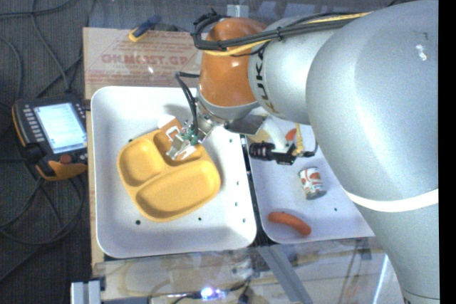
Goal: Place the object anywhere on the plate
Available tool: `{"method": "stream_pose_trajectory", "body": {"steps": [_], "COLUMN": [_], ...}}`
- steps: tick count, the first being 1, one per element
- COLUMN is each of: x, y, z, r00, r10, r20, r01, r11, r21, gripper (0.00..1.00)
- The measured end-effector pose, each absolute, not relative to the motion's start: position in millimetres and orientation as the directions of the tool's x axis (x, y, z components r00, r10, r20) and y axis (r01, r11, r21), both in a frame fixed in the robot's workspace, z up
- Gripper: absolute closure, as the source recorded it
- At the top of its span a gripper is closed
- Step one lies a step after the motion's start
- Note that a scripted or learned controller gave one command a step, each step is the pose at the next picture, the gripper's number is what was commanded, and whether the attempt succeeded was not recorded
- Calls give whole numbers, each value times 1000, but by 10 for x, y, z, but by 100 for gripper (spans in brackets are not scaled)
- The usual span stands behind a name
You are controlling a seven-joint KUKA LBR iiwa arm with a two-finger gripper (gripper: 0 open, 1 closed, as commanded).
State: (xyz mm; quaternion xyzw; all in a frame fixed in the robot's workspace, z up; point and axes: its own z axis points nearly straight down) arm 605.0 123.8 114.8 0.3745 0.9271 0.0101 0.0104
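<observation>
A yellow plate [167, 178] with three compartments lies in the left white bin [114, 224]. My gripper [181, 144] hangs low over the plate's upper right compartment, reaching down from the orange wrist band [224, 75]. Something small, pale and greenish shows at the gripper's tip, too small to identify. The wrist hides the bin's far right corner.
The right bin [335, 221] holds a small printed can [311, 182], a red sausage [288, 222] near its front and a small red piece [291, 133] by the arm. A teach pendant [50, 132] lies left of the bench. The big grey arm [370, 117] covers the right side.
</observation>
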Motion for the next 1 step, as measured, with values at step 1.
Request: {"method": "stream_pose_trajectory", "body": {"steps": [1], "x": [6036], "y": [1245], "z": [1138], "r00": [-719], "r10": [695], "r20": [-7], "r01": [694], "r11": [719], "r21": [22], "gripper": [0]}}
